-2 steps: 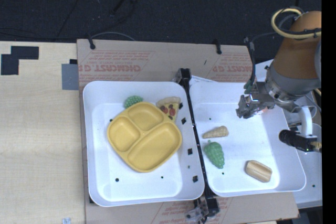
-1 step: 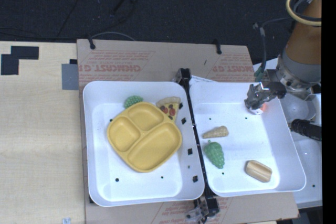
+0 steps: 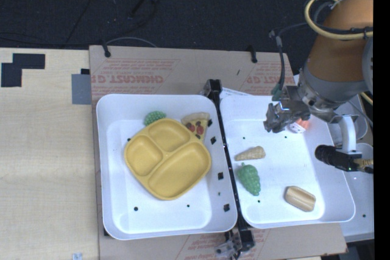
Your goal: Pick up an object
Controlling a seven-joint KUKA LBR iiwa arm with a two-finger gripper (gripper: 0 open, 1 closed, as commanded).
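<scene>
My gripper (image 3: 278, 120) hangs over the upper part of the right bin (image 3: 329, 216), above its white floor. A small orange and white thing (image 3: 298, 126) lies just to its right, partly hidden by the wrist. Below the gripper lies a pale beige cone-shaped piece (image 3: 250, 154), and a green bunch of grapes (image 3: 248, 179) sits lower, near the bin's left wall. At the lower right of this bin rests a tan bread roll (image 3: 300, 198). Nothing shows between the gripper and these things.
The left bin (image 3: 116, 204) holds a yellow divided plate (image 3: 167, 158). A green leafy piece (image 3: 155, 116) and a pizza slice (image 3: 196, 124) lie by the plate's upper edge. A black divider (image 3: 220, 149) runs between the bins.
</scene>
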